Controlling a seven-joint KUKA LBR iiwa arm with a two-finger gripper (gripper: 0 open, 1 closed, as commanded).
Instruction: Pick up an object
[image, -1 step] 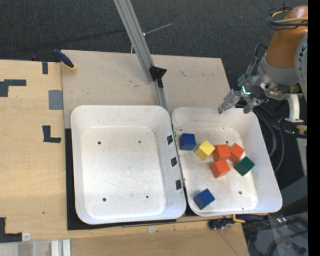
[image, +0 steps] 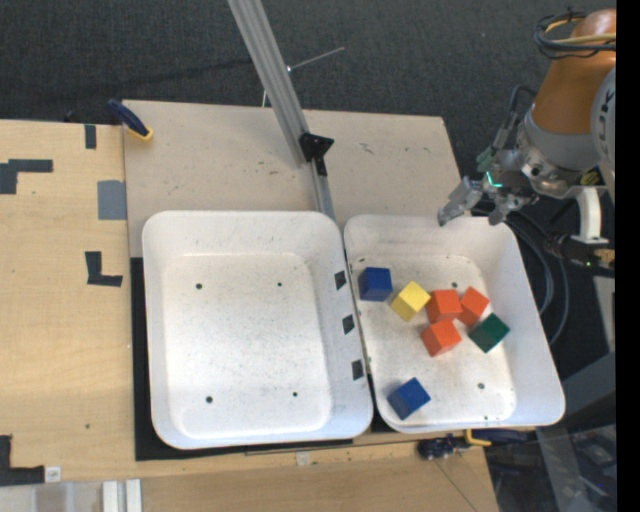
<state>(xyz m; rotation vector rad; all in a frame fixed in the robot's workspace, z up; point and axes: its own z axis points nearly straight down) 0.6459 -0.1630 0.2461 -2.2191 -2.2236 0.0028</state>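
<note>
Pale wooden surface (image: 60, 330) across the frame, dark carpet-like floor behind it, and two shallow white plastic bins side by side in the middle. Over on the right, the grey arm with its orange band (image: 580, 85) leans in from the edge, wrist bent down and toward the bins, and the two-finger gripper (image: 470, 203) hangs just above the far rim of the right-hand bin (image: 530, 400). Its fingers point down and leftward with nothing between them; whether they stand apart or together, I cannot tell from here. A small green light glows at the wrist.

Down in that right-hand bin sit the blocks: a blue cube (image: 375, 283) near the far left corner, a yellow cube (image: 410, 300) just beside it, three orange cubes (image: 444, 305) clustered close together, a dark green cube (image: 489, 332) touching that cluster, and a second blue cube (image: 408, 397) alone near the front. All lie well apart from the gripper.

The left-hand bin (image: 160, 300) shows its speckled floor. A slanted grey metal pole (image: 280, 80) crosses above. No readable writing or labels anywhere.
</note>
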